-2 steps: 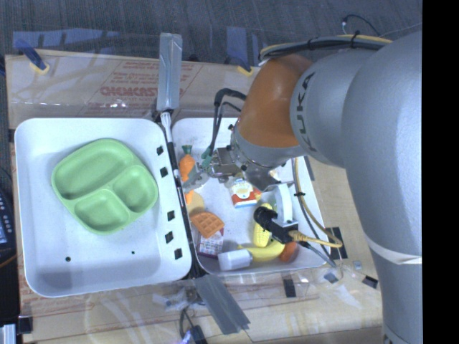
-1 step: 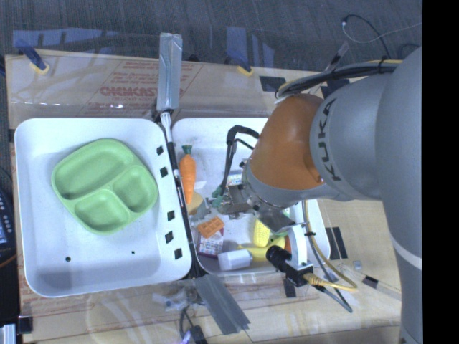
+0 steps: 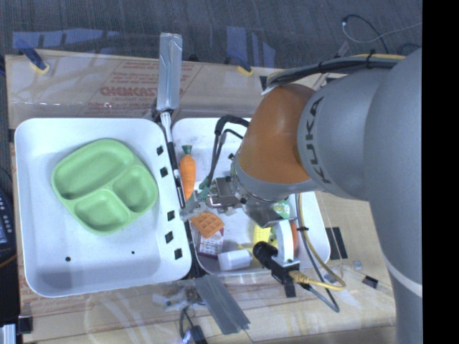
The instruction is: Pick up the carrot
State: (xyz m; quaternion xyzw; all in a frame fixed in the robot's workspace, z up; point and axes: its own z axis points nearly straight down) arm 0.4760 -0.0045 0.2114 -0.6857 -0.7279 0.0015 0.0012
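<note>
The carrot (image 3: 187,175), orange with a small green top, lies lengthwise along the left wall of the right bin (image 3: 197,129), top end pointing away from me. My gripper (image 3: 213,194) hangs low over the bin just right of the carrot's near end, under the orange wrist band (image 3: 276,142). The arm's bulk covers most of the gripper, and I see nothing held in it.
A green divided plate (image 3: 105,185) sits in the left bin (image 3: 36,264). In the right bin's near half lie a waffle (image 3: 209,224), a small carton (image 3: 210,245), a white bottle (image 3: 235,259) and a yellow item (image 3: 262,233). The arm hides the bin's middle.
</note>
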